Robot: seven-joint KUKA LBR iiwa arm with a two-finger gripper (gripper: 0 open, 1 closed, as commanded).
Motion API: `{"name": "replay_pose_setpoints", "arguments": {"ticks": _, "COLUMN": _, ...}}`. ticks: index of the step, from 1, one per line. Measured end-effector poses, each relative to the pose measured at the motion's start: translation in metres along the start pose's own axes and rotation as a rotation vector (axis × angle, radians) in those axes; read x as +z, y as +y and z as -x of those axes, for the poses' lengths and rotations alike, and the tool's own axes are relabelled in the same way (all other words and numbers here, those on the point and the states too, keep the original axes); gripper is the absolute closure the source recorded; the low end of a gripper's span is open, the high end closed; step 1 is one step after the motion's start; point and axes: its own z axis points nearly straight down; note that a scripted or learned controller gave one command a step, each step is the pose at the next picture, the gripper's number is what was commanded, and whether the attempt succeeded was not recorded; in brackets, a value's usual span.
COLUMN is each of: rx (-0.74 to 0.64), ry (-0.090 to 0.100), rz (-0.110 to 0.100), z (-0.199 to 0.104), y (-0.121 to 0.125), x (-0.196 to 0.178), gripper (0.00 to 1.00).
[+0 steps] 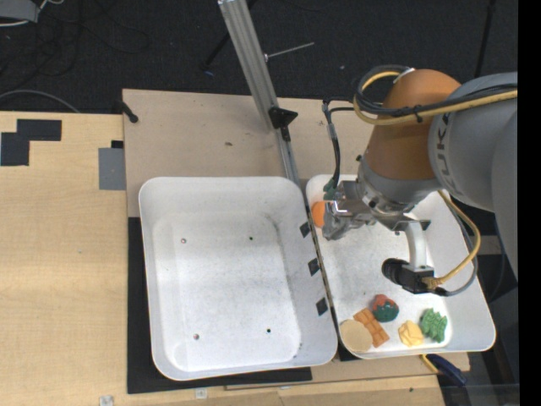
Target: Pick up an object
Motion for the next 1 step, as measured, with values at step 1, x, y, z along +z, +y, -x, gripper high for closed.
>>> {"name": "replay_pose_setpoints", "arguments": {"ticks": 1, "rx": -0.001, "ry": 0.0, "rz": -0.001, "z": -0.0526, "y": -0.0111, "x": 0.0046, "gripper": 1.0}}
